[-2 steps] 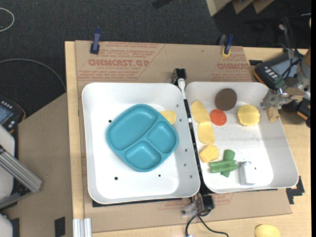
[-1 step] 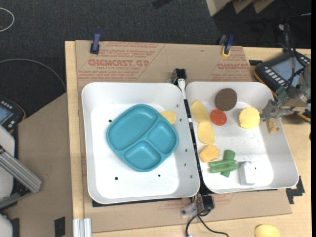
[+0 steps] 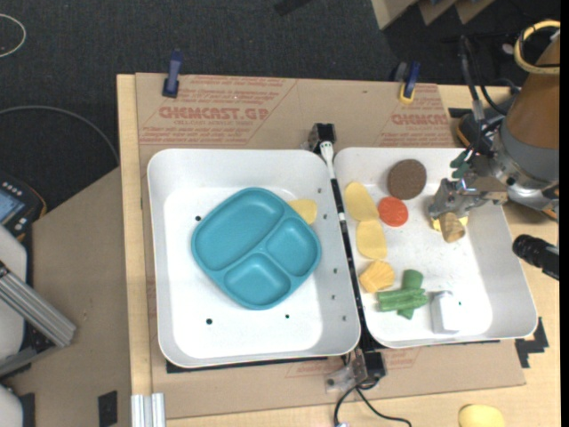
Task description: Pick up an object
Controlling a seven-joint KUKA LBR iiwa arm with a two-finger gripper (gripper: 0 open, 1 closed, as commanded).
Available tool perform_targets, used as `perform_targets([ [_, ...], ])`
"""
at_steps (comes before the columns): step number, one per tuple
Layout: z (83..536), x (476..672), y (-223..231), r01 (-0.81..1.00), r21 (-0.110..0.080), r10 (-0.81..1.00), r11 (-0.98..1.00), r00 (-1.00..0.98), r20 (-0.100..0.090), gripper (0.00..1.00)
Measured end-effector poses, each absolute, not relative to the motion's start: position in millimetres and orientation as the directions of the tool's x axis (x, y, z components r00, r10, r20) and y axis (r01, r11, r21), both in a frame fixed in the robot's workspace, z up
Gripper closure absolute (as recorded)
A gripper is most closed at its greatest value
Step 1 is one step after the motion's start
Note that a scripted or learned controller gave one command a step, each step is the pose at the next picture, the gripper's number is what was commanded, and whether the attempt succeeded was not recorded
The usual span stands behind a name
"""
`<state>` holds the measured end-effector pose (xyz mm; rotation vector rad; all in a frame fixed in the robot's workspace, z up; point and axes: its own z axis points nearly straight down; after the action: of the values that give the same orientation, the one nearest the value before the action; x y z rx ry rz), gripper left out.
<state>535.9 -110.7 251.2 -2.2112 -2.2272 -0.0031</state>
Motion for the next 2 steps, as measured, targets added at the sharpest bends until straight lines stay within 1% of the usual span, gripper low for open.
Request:
perform_targets([
  [1,248,514.8,-92,1.000,-0.003,1.000,0.002,-0.002,0.002,1.00],
  [2,233,485.8,-56,1.000,-0.005,1.000,0.001,-0.001,0.002,1.00],
])
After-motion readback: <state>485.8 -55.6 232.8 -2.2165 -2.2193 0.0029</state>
